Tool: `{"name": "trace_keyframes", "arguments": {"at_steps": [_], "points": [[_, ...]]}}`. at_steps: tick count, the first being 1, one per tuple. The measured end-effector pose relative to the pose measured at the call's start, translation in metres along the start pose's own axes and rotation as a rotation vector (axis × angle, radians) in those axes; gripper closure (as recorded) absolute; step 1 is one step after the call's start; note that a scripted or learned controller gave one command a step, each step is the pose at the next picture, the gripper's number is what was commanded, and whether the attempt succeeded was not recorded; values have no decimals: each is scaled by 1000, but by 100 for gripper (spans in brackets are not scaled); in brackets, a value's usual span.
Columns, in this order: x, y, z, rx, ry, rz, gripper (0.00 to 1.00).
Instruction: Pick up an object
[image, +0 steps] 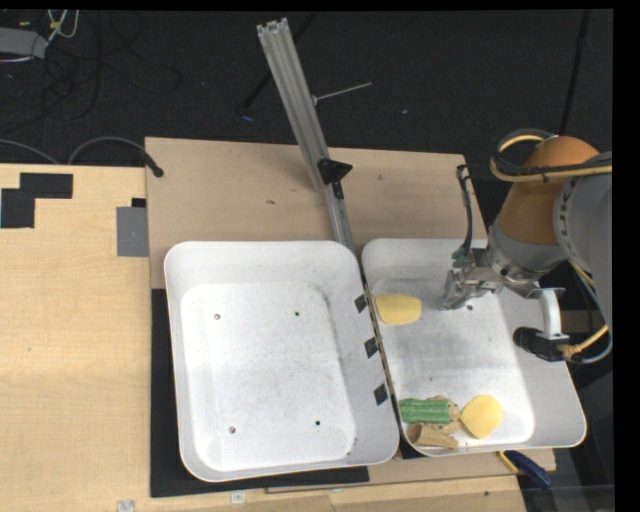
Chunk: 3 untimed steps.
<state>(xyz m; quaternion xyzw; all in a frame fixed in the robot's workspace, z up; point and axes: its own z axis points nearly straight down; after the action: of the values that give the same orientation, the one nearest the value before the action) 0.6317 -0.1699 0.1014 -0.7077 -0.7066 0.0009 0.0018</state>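
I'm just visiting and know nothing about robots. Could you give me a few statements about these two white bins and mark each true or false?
1. The pale yellow rounded block lies in the right white bin. True.
2. The green ridged toy lies in the left white bin. False: it lies in the right bin, near its front edge.
3. The gripper sits over the right bin, beside the pale yellow block. True.
4. The round yellow ball-like piece is at the right bin's far corner. False: it sits at the front, next to the green toy.

No legible text, label, brand, number or sign was found on any surface inspected in the camera view.
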Motion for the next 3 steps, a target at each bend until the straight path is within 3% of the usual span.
{"name": "trace_keyframes", "arguments": {"at_steps": [2, 3], "points": [[-6, 11, -105, -8, -2, -4, 100], [44, 12, -101, -1, 1, -5, 100]]}}
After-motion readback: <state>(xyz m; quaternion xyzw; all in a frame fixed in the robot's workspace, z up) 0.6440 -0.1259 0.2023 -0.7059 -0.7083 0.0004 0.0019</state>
